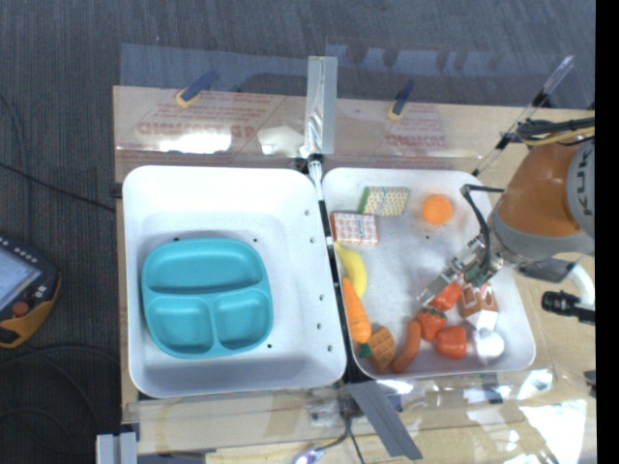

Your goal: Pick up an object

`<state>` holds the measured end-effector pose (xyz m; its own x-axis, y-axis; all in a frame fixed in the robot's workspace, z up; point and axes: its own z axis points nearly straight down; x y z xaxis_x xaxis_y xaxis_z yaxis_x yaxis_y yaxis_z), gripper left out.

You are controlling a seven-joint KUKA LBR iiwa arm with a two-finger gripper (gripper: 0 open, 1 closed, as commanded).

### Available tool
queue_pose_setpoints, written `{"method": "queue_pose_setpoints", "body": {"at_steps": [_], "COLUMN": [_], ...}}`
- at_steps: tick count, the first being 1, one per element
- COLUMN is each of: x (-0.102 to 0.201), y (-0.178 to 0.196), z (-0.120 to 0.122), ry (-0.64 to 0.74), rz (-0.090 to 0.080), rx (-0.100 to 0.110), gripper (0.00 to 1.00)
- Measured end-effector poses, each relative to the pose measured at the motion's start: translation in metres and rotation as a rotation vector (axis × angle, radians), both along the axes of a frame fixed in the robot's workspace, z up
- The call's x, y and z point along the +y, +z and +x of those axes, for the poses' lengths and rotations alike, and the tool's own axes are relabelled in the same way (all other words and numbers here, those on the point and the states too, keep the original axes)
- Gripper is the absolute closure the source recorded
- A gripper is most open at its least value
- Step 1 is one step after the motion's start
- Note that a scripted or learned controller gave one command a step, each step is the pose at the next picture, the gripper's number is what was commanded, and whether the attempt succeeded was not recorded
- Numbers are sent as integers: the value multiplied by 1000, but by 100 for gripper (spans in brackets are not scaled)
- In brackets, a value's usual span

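Note:
My gripper (453, 283) is low in the right bin (406, 177), over its right half, with the grey arm and orange band (542, 201) coming in from the right. Its tip is right at a small red-orange toy (445, 299); whether it touches the toy is not clear. Around it lie a red piece (430, 323), another red piece (453, 342), a brown-and-white piece (478, 304) and a white piece (489, 343). A red sausage (407, 345) lies in front.
The right bin also holds an orange ball (437, 209), a green box (386, 200), a pink box (354, 228), a banana (355, 271), a carrot (357, 318) and a tan waffle-like piece (381, 342). A teal divided plate (206, 293) sits in the left bin (155, 187).

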<state>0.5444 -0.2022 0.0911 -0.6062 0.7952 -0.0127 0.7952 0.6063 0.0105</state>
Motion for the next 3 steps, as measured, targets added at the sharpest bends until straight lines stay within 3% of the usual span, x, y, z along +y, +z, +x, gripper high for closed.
{"method": "queue_pose_setpoints", "body": {"at_steps": [1,2,3], "x": [50,46,47], "y": [0,1,11], "z": [-33,-53,-52], "ry": [95,38,40], "rz": [-5,-4,-2], "rx": [0,-7,-7], "gripper": [0,0,100]}}
